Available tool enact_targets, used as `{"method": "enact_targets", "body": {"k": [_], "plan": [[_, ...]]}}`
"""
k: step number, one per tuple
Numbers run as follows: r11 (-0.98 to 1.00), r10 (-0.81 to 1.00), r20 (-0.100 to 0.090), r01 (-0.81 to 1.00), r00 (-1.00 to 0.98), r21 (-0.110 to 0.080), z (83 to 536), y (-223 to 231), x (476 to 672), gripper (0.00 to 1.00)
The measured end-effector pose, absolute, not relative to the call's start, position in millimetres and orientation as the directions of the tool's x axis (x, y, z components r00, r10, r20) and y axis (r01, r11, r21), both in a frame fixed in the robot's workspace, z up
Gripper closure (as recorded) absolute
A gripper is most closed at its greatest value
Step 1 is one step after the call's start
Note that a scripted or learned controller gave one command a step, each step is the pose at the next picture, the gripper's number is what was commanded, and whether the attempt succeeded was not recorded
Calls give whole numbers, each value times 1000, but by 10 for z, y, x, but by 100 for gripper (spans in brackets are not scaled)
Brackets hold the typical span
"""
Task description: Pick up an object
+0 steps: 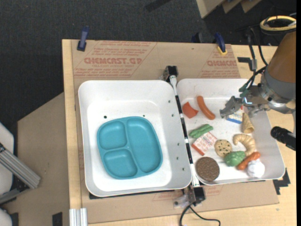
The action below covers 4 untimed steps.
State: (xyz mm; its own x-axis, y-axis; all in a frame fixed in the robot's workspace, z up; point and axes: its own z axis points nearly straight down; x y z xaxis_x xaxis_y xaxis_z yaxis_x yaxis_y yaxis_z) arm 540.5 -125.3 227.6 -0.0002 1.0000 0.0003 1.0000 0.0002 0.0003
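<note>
The gripper (233,108) is hanging over the upper middle of the right bin (263,175), with the grey arm (282,86) and its orange band (287,60) reaching in from the right. Its dark fingers are spreading a little apart with nothing between them, just beside a small blue-and-white item (233,120) lying on the bin floor. To the left of the gripper, a sausage (205,107) is lying at a slant, and an orange-red wedge (189,109) is sitting near the bin's left wall. Lower down, a green pea pod (201,130) is resting above a red-and-white wrapped snack (204,142), with a chocolate-chip cookie (222,147) just to its right. A brown round patty (207,168) is sitting at the front edge. A croissant (244,139), a broccoli floret (233,158), a carrot (248,160) and a white round piece (256,169) are crowding the front right corner. A tan cone-shaped piece (247,123) is lying below the wrist. In the left bin (94,98), a teal three-compartment plate (129,146) is lying flat
</note>
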Motion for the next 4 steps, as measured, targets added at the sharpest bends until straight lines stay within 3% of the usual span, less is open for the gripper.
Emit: {"method": "enact_targets", "body": {"k": [1, 2, 3, 4], "plan": [[3, 1000, 2, 1000, -3, -5, 772, -997, 5756, 0], [2, 1000, 0, 1000, -2, 3, 847, -904, 5983, 0], [-2, 1000, -10, 1000, 1, -20, 823, -1114, 6625, 0], [1, 1000, -1, 1000, -1, 0, 959, -1034, 6668, 100]]}}
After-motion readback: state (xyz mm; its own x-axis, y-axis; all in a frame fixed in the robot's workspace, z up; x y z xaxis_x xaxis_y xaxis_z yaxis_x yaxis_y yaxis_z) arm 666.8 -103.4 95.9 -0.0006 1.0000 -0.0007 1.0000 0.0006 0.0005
